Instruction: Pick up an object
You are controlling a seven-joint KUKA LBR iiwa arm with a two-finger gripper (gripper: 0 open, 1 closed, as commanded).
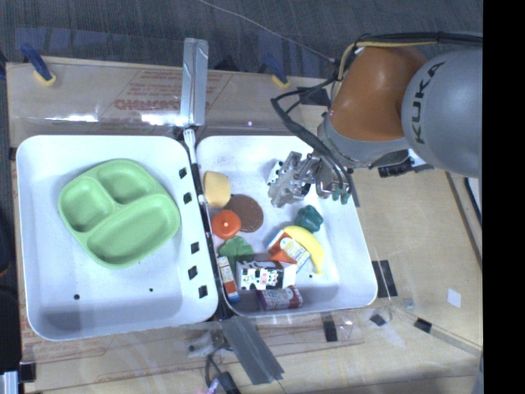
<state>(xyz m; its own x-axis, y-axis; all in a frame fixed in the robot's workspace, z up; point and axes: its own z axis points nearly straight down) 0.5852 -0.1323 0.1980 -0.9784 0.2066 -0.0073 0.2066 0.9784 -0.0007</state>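
Observation:
My gripper [283, 189] hangs over the upper middle of the right bin [349, 245], its metal fingers pointing down-left. Nothing shows between them. Just left of and below it lie a brown disc [247, 213], a yellow rounded piece [216, 189] and an orange-red round piece [225, 223]. Lower in the bin are a banana [307, 246], a dark green piece [309, 217], a green leafy piece [236, 249], a black-and-white box [260, 277] and a dark packet [280, 298].
The left bin [49, 302] holds a green divided plate [119, 211]. A grey divider strip [194, 80] runs up between the bins. The arm's orange band [373, 97] looms over the right bin's upper right corner.

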